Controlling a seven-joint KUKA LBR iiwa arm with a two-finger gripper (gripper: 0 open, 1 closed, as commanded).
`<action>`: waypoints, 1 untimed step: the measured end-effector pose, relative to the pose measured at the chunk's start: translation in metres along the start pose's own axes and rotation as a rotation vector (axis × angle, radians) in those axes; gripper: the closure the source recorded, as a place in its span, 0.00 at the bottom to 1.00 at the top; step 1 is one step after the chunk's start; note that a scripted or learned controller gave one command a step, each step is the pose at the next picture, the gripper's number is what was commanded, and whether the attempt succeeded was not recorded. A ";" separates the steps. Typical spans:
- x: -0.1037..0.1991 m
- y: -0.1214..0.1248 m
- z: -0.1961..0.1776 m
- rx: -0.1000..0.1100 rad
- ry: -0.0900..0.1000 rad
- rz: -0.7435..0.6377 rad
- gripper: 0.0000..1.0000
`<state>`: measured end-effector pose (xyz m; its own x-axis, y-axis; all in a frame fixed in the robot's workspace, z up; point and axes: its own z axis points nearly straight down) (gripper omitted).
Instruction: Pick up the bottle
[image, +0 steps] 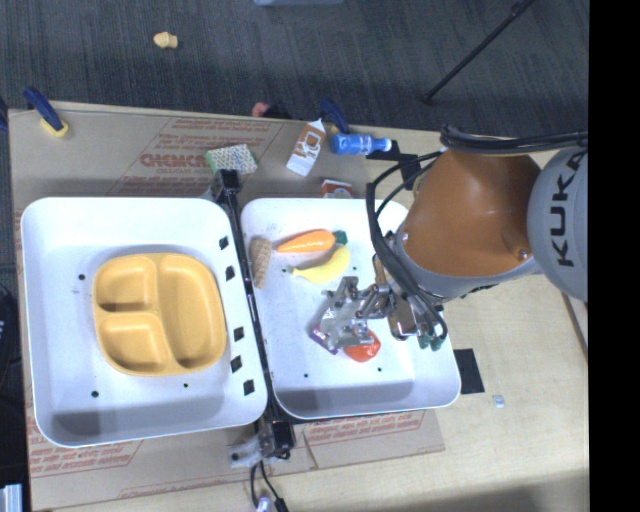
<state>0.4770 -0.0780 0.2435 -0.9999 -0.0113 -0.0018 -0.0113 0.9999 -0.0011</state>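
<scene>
Bottle (338, 337), camera view: I take it to be the clear, crumpled-looking thing with a red end lying in the right bin (425, 385), toward that bin's near edge and about midway between its left and right walls. This is a judgement, as the outline is muddled. The pincer (352, 308) hangs right over it, at or just beyond the bottle's far side, so the bottle lies below and slightly toward the near edge. Whether the pincer is open or closed I cannot tell, nor whether it touches the bottle; metal and plastic blur together. Long axis seems to run roughly along the near edge, red end toward the right wall; not certain. Neighbours: banana (325, 268) and carrot (305, 241) lie nearer the bin's far edge, apart from the bottle; a ridged tan object (261, 258) sits by the left wall. White bin floor shows between the bottle and the near and right walls, so there should be room to descend. The arm's orange band (465, 225) overhangs the right wall. Left bin (45, 300) bears a yellow divided plate (160, 312), well apart.
</scene>
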 end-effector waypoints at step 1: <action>-0.001 -0.027 -0.067 0.000 -0.001 -0.338 1.00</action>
